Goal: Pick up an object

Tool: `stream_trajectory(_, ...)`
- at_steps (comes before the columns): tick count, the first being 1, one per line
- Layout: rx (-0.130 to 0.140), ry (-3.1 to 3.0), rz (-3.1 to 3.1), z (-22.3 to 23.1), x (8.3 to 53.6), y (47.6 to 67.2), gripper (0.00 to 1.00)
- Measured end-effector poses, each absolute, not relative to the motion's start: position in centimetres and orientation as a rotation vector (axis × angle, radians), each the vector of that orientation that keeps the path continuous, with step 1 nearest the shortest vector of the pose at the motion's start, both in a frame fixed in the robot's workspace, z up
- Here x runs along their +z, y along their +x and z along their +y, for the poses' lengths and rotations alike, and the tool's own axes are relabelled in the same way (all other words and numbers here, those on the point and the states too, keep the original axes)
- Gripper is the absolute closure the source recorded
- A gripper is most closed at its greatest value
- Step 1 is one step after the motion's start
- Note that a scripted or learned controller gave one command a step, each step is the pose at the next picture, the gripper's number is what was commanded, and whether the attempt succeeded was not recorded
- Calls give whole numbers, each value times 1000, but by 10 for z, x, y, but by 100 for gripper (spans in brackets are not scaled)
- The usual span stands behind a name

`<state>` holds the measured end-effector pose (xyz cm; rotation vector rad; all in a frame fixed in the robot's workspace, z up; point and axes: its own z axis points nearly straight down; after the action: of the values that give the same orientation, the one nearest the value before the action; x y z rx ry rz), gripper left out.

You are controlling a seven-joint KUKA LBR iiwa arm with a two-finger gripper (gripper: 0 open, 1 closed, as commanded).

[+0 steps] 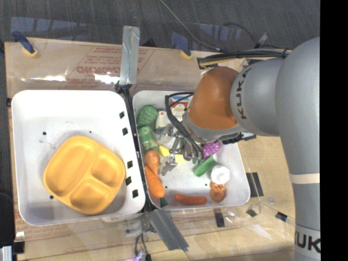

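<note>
Overhead, the grey arm with its orange band (pixel 209 99) reaches down into the right bin (pixel 239 192), its pincer (pixel 176 155) low among a heap of toy food. Whether the pincer is wide or narrow cannot be told from this angle, and nothing shows clearly held by it.

Just beside the pincer, toward the dividing wall, lies a carrot (pixel 153 174), running along the bin's left side. Above it sit a green vegetable (pixel 147 116) and a second green piece (pixel 145 135). To the pincer's right lie a small green pod (pixel 204 166), a purple piece (pixel 212 147) and a bottle with a white cap (pixel 219 182), and a sausage (pixel 190 199) rests along the near wall. The left bin (pixel 32 113) carries a yellow divided tray (pixel 84 174).

The carrot looks the likeliest target. It is probably light, hollow plastic, stiff and smooth, so it may slip or roll. A hold across its thick middle, square to its length, seems safest, since the tapered end would likely squirt free.
</note>
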<state>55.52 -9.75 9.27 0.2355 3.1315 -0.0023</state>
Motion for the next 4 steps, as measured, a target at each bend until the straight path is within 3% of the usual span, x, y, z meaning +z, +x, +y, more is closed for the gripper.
stream_trajectory(1,0,99,3139,-110,93,595,0)
stream_trajectory(2,-6,98,3137,-95,93,603,0)
stream_trajectory(3,-1,-93,3141,-158,92,571,0)
stream_trajectory(4,1,-57,3141,-156,92,548,0)
